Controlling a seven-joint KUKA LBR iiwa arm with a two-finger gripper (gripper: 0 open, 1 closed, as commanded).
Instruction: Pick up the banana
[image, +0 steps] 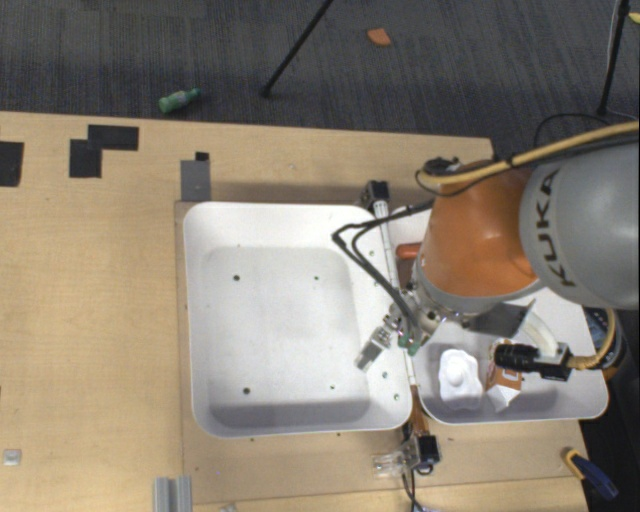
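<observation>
gripper (378, 345) low over left bin (270, 320), near its right wall | jaws: can't tell, too small | banana: maybe hidden under arm (500, 240) in right bin (575, 400) | risk: grabs air, wrong bin

The arm (520, 235) covered most of the right bin (585, 400), hiding whatever lay beneath it, and ran off the picture's right edge. Whether the jaws (380, 345) were parted was too small to tell. A blue object (592, 474) at the surface's lower right corner was cut off.
</observation>
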